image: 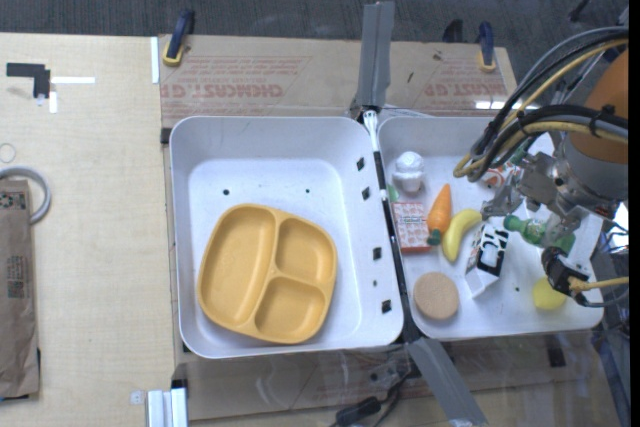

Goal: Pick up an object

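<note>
Camera view: arm [600, 130] is reaching in from the right, leaning over the right bin [455, 127].
Gripper [520, 205] is hovering beside a banana [458, 234], carrot [439, 207] and round cookie [436, 296]; its grip state cannot be judged. Yellow divided plate [266, 273] is lying in the left bin [250, 135] on the cardboard-backed bench [80, 215].

Two bins sit side by side on the worktop [90, 215]. A divided plate [267, 272] lies in the left bin [190, 155]. In the right bin [440, 130], a small bottle [408, 170] lies at the back, a carrot [439, 208] and banana [459, 233] in the middle, a round disc [436, 296] in front. The gripper [515, 210] hangs just right of the banana.
</note>
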Available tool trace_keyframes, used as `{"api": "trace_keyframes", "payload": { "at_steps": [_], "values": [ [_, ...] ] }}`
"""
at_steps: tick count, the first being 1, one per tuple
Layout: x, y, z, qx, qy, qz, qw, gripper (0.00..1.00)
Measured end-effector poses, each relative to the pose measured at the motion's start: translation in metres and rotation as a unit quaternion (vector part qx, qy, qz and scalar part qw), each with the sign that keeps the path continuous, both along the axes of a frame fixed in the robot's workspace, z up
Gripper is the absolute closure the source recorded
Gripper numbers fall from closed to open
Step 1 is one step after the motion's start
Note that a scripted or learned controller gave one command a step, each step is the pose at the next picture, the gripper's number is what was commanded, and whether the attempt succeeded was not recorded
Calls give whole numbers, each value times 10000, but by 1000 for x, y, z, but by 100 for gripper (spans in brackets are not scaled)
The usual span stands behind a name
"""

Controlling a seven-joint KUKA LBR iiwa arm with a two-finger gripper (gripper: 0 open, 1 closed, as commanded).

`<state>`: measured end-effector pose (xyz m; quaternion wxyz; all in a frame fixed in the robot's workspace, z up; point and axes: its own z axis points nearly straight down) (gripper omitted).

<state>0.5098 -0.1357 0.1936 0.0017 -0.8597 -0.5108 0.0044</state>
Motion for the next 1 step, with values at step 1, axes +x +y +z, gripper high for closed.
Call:
{"api": "trace_keyframes", "payload": {
  "at_steps": [1],
  "values": [
    [37,25,-53,6,-23,273,9996,0]
  ]
}}
